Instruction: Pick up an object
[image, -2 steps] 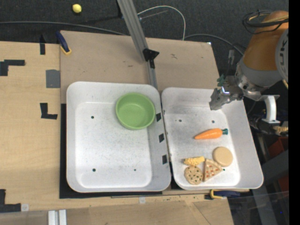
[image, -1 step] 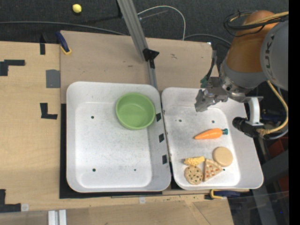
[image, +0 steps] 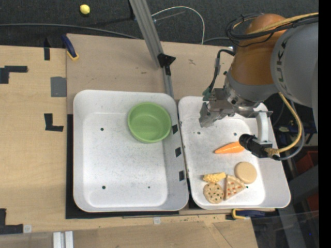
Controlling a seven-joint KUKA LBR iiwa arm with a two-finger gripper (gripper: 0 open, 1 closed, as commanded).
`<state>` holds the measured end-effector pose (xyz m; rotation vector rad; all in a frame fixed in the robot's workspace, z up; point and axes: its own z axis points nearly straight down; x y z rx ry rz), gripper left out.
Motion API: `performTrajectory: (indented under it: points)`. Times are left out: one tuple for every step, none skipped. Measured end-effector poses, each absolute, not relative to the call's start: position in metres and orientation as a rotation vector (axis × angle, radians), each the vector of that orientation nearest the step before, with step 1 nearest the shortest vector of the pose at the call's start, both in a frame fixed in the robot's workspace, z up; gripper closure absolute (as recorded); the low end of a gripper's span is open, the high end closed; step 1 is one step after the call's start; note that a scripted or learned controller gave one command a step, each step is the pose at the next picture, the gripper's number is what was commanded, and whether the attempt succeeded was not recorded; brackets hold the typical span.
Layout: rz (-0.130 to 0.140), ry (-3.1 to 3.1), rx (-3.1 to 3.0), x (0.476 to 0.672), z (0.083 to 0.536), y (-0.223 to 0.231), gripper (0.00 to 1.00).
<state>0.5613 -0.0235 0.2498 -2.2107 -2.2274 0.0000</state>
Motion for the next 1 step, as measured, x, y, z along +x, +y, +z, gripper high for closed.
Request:
performTrajectory:
  points:
    - [0.002, -2.227, -2.21, 0.5452, 0.2474, 0.037, 1.0]
